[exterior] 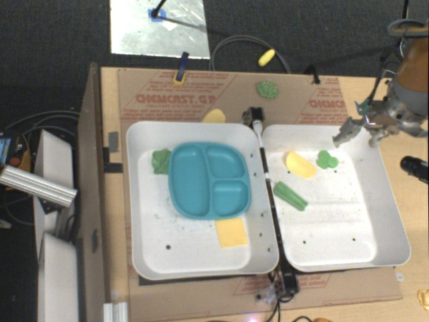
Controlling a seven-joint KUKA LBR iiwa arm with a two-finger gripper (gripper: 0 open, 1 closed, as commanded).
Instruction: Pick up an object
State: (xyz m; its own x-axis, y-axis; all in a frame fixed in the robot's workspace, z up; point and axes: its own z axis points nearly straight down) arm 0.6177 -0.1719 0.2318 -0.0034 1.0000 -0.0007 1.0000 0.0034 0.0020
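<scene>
The right bin [375, 247] holds a yellow lump [301, 165], a small green floret-like piece [327, 159] and a long green piece [290, 196]. My gripper [357, 134] hangs over the bin's far right corner, above and to the right of the green floret. Its fingers are open and spread, with nothing between them. In the left bin [144, 247] lie a teal divided plate [209, 180], a flat yellow square [232, 233] at the plate's near edge and a green leaf-like piece [161, 161] at its left.
On the cardboard behind the bins sit a yellow piece [214, 117] and a green round item [268, 89]. A yellow object [267, 58] and cables lie beyond the board. A metal divider [265, 173] runs between the bins.
</scene>
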